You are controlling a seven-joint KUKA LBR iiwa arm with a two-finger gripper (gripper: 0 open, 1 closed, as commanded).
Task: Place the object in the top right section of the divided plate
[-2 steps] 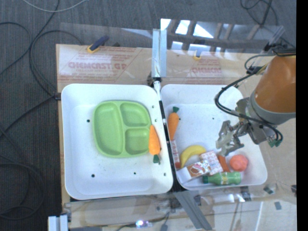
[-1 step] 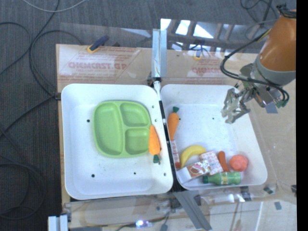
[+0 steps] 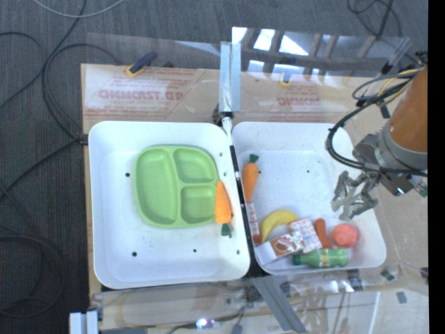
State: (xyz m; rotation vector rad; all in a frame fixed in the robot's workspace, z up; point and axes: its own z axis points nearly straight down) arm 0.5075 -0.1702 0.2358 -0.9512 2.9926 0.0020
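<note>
A green divided plate (image 3: 163, 186) lies in the left bin (image 3: 111, 256); its top right section (image 3: 193, 164) holds nothing. An orange carrot (image 3: 222, 204) rests against the plate's right rim, partly on the lower right section. My gripper (image 3: 352, 197) hangs over the right side of the right bin (image 3: 299, 162), just above a red tomato (image 3: 345, 235). Its fingers stand open with nothing between them.
The right bin also holds a second carrot (image 3: 249, 178) by its left wall, a banana (image 3: 277, 221), a small carton (image 3: 295, 236), a red sausage (image 3: 322, 233) and a green bottle (image 3: 321, 258) along the front. Black cables loop near the arm's wrist.
</note>
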